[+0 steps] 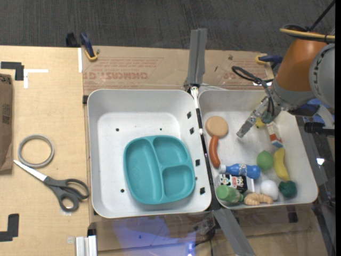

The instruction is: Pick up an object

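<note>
My gripper (256, 127) hangs over the back part of the right bin (303, 143), with its fingers spread open. One grey finger (244, 129) points down-left toward a round tan bun (217, 126). A small yellow piece (260, 123) shows between the fingers; I cannot tell what it is or whether it is gripped. A white and red tube (275, 136) lies just right of the gripper. A red sausage (214, 151) lies below the bun. Nearer the front lie a green ball (265, 160), a yellow banana (280, 163) and a blue and white bottle (241, 170).
The front of the right bin also holds a black and white carton (233, 182), a green cup (227, 194), a tan peanut shape (258, 198), a white ball (269, 188) and a dark green lump (288, 189). The left bin (101, 143) holds a teal divided plate (159, 169). Scissors (61, 186) and a tape roll (35, 150) lie on the bench at left.
</note>
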`<control>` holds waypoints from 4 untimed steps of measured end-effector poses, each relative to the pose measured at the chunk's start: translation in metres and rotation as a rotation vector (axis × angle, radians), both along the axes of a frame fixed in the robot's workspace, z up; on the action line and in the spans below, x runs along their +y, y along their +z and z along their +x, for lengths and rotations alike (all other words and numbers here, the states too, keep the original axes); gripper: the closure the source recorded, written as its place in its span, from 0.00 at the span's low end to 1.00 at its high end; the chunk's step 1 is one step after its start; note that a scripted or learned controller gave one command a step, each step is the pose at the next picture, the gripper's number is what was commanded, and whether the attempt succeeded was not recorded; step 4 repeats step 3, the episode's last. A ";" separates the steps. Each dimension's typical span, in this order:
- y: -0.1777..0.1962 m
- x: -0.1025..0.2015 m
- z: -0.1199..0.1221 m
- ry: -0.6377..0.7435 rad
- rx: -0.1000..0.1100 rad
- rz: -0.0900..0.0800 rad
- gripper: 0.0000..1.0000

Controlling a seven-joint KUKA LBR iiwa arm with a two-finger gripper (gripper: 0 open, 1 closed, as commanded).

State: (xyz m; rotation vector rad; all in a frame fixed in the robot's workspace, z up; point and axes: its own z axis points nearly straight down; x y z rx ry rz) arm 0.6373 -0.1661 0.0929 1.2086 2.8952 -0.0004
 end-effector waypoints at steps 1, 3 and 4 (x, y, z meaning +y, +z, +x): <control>-0.001 -0.032 -0.069 -0.256 0.006 0.016 0.00; 0.009 -0.039 -0.121 -0.304 0.002 0.022 1.00; 0.009 -0.039 -0.121 -0.304 0.002 0.022 1.00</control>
